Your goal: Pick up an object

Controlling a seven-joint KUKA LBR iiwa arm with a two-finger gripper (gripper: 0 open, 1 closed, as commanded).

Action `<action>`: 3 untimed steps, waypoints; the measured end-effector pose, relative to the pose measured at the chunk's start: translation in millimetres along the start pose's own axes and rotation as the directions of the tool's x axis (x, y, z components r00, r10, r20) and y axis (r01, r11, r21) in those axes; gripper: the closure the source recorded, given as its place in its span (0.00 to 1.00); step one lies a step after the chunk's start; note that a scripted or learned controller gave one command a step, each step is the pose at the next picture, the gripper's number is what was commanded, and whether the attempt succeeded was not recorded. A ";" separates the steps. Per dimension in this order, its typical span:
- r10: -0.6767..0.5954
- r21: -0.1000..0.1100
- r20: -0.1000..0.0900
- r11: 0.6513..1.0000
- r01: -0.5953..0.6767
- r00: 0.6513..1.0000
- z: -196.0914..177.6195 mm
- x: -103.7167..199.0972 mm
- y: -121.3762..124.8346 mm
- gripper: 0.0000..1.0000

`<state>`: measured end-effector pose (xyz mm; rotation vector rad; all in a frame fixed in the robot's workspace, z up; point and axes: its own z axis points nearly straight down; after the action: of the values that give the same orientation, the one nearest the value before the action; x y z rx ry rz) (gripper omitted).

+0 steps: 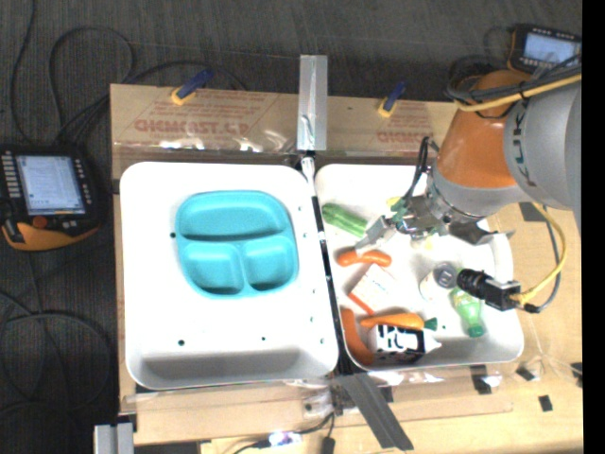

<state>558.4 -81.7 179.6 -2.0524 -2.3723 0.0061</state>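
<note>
- Camera view: a bench (236,126) topped with brown cardboard stands on dark carpet, with a handheld control pendant (44,192) lying on the floor to the left.
- Two shallow white bins sit side by side; the left bin (151,348) holds a turquoise divided tray (236,241), lying flat near its middle.
- The right bin (506,343) holds a clutter of small things: a green cylinder (344,220) near its upper left, an orange carrot-shaped piece (362,255) just below that, a black-and-white package (401,340) by the front wall with an orange piece (351,331) against its left side, and a green item (467,312) toward the right.
- The grey arm (548,149), with its orange band (477,154), reaches in from the right over the right bin.
- The gripper (383,232) hangs low between the green cylinder and the carrot-shaped piece; whether its grip is spread or closed cannot be told, and nothing is visibly held in it.
</note>
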 end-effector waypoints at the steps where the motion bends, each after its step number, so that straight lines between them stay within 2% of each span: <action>1: -0.011 -0.013 0.003 1.000 0.011 1.000 91.9 -20.6 -10.4 0.00; 2: -0.012 -0.014 0.003 1.000 0.012 1.000 84.5 -20.6 -8.8 1.00; 3: -0.013 -0.008 0.001 1.000 0.013 1.000 79.8 -20.0 -9.2 1.00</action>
<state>551.7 -102.8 99.9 -2.0406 -2.3909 -0.0028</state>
